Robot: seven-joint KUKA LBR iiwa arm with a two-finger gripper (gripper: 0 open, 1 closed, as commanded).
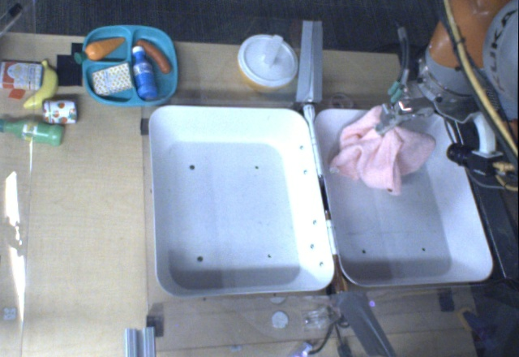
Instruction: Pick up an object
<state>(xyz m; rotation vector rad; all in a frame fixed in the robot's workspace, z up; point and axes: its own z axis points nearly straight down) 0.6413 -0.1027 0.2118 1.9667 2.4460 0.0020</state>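
The gripper (395, 113) pinches the upper edge of a pink cloth (381, 156), its fingers closed on a bunched peak of the fabric. The cloth hangs from that peak and spreads below it, and its lower folds appear to rest on the floor of the right bin (422, 254), near that bin's back wall. The grasp looks made, while the lift looks barely begun; raising the cloth clear of the bin remains. The grey arm (474, 23), with its orange band, reaches in from beyond the right bin. The left bin (235, 201) sits touching the right bin. Behind the left bin stand a lidded white cup (268, 61) and a blue divided tray (130, 63) of toy food on the pale wooden bench (73, 225), against a dark floor.
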